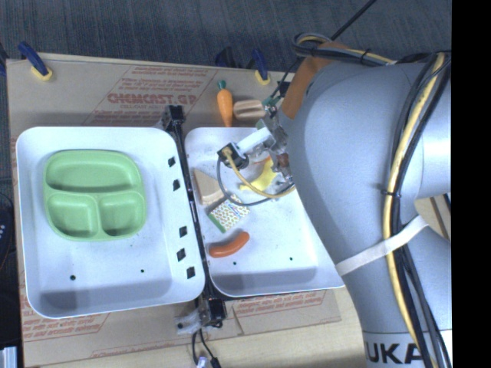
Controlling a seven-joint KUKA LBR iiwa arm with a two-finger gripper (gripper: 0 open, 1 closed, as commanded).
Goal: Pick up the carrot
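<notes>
Two white bins (253,278) sit on brown cardboard (115,90) printed with red lettering. The divided tray (95,194) is pale green. The carrot (224,107) is orange with a green top, the sausage (229,244) orange-red, and the arm (368,182) grey with yellow cables (257,182).

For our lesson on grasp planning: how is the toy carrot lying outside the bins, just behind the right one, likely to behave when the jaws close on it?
The carrot looks like smooth moulded plastic, so it is probably stiff, light and somewhat slippery. Its tapered round body may roll or squirt out of the grip. It lies on the cardboard beside a tan piece, which might get nudged.
</notes>
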